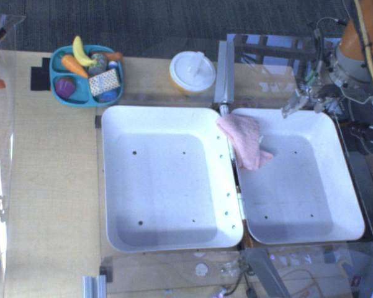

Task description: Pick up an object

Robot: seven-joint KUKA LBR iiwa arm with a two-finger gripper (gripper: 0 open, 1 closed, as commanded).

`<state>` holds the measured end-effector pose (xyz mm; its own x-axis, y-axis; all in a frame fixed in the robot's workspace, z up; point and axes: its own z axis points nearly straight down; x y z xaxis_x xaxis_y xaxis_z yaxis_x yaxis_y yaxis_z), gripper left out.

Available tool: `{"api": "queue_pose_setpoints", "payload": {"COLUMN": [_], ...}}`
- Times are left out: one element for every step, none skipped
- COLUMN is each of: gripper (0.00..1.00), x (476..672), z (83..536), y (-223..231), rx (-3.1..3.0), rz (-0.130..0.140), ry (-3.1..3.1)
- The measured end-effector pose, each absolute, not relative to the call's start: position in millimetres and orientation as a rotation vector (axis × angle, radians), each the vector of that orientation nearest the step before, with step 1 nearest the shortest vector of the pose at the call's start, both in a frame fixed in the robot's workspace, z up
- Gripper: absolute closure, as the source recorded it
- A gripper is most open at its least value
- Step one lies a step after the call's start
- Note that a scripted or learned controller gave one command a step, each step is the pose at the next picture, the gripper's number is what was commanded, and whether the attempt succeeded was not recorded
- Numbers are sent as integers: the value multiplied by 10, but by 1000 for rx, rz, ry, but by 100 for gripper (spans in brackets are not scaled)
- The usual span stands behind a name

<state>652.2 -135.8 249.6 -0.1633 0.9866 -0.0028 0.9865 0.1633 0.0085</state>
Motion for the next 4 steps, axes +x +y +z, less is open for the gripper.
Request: {"api": "queue_pose_setpoints", "payload": {"gripper": [0, 0, 0, 0], "x": [6347, 6163, 5869, 6610], "z": [970, 888, 897, 885], "y": [-1352, -1040, -914, -1010], "rx": [1955, 1679, 1490, 1421], "rz": [6, 8, 9, -1], "ry": [2451, 2644, 2751, 2807]}}
